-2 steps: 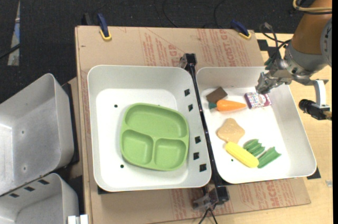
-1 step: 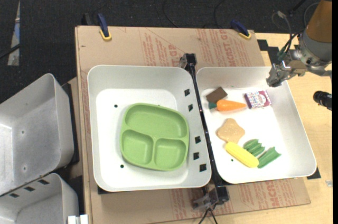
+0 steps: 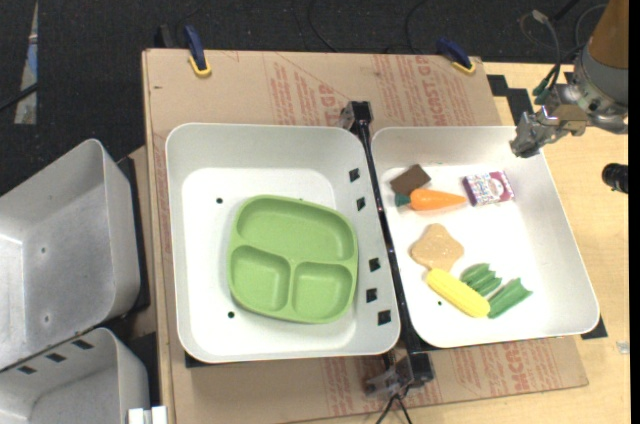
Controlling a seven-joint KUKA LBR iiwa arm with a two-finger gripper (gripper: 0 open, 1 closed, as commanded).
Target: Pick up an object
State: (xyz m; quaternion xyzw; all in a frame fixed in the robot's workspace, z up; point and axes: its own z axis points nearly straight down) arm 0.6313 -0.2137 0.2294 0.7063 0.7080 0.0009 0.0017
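The right bin (image 3: 565, 242) holds several small items: a brown block (image 3: 409, 179), an orange carrot (image 3: 437, 200), a pink and white packet (image 3: 487, 188), a tan bread slice (image 3: 437, 247), a yellow corn cob (image 3: 457, 292) and green pea pods (image 3: 494, 286). My gripper (image 3: 527, 139) hangs at the bin's far right corner, above its rim, to the upper right of the packet. Nothing shows between its fingers.
The left bin (image 3: 200, 172) holds a green divided plate (image 3: 293, 258). Grey plastic tubs (image 3: 60, 252) stand off the bench at the left. Clamps (image 3: 197, 52) pin the board's far edge. Cables lie on the dark floor behind.
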